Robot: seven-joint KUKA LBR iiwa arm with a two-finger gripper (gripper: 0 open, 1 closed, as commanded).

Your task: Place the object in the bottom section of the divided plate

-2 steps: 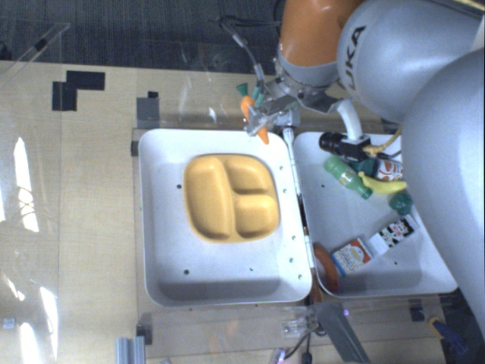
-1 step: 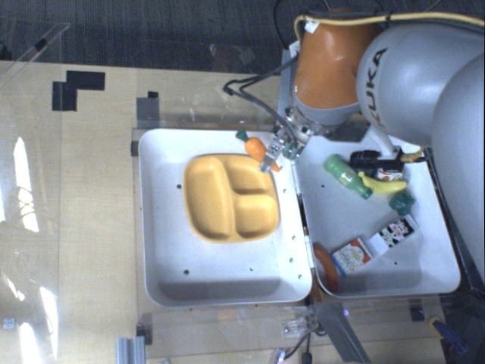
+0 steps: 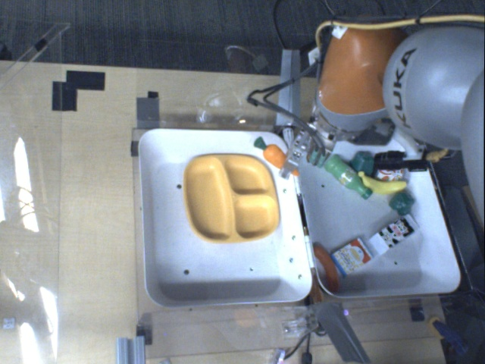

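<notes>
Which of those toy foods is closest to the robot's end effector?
The small orange toy carrot with green top, at the left bin's upper right corner, beside the end effector. The other toys lie in the right bin.

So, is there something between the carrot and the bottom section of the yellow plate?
Nothing visible. The carrot sits at the gripper, at the top right edge of the divided plate, whose sections hold nothing. Only bare bin floor surrounds the plate.

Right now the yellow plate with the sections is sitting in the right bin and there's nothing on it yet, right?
Almost. The yellow divided plate has nothing on it, but it sits in the left bin, not the right one. The camera view shows this. The right bin holds the toy food: a green bottle, a banana and small cartons.
</notes>
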